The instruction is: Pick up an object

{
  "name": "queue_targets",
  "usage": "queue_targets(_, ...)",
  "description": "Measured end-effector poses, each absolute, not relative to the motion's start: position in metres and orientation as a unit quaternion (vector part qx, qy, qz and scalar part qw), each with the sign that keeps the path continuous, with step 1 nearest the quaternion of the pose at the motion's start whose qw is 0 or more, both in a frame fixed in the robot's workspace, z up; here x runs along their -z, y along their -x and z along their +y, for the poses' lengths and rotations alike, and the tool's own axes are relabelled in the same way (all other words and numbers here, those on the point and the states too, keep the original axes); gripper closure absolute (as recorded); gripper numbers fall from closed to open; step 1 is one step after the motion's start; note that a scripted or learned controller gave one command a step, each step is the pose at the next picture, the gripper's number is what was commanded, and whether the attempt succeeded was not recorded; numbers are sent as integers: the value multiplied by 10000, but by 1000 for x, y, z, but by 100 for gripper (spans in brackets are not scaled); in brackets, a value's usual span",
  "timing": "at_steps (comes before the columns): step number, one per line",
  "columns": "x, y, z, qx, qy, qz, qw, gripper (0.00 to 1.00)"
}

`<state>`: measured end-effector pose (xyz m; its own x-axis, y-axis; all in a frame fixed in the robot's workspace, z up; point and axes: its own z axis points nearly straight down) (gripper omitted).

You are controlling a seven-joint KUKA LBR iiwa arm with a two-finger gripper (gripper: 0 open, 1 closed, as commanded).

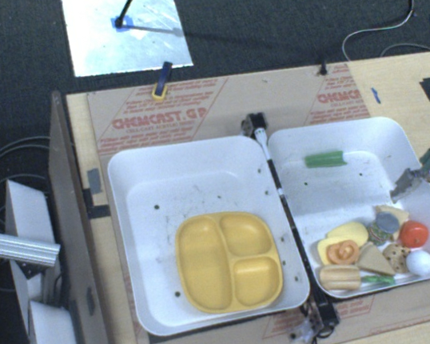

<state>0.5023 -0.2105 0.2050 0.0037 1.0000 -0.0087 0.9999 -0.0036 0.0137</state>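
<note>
The right bin (356, 141) holds the toy food. A green cylinder (325, 159) lies alone near its back wall. Along the front wall sits a cluster: a yellow piece with an orange spiral (343, 250), a tan bread roll (339, 277), a tan wedge (374, 261), a grey-blue round piece (386, 224), a red tomato (412, 234) and a white egg (420, 261). My gripper (424, 173) reaches in over the bin's right rim, above and to the right of the cluster. Nothing shows in its grasp.
The left bin (144, 186) holds a yellow divided plate (229, 260) toward its front. A black divider (275, 186) runs between the bins. Cables lie on the dark floor at the left and the back right.
</note>
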Motion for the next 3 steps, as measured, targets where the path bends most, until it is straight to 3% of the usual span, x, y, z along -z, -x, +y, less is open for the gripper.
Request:
queue_targets(1,-122,-574,-188,-10,-7043,7099,13,0)
queue_targets(2,-97,-506,-208,9,-7083,7059,-6,0)
queue_targets(3,-109,-510,-207,-10,-7065,7077,31,100)
